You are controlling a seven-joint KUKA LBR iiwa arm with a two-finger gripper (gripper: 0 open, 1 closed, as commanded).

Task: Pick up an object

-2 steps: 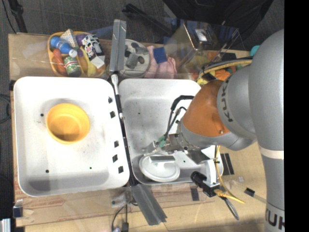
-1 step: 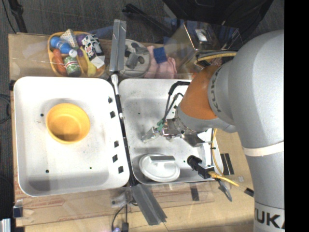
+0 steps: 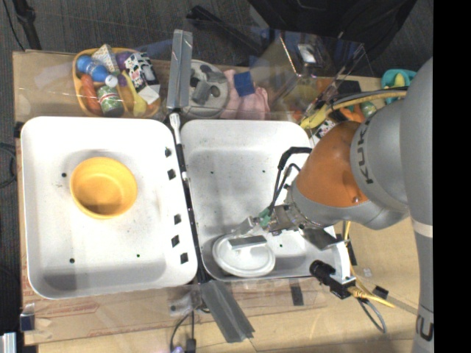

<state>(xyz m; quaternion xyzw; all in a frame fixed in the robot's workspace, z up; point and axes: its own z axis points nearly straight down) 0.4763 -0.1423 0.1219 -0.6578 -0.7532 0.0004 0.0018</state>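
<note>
White bowl [image 3: 245, 257] lay in right bin [image 3: 221, 153], near front edge. Gripper [image 3: 254, 235] sat low over bowl's rim; grip state could not be told. Lift apparently not yet done. Yellow bowl [image 3: 104, 186] lay in left bin [image 3: 44, 271].

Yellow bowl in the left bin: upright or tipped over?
Upright. The yellow bowl sits mouth-up on the floor of the left bin; its round rim and hollow inside face the camera.
</note>
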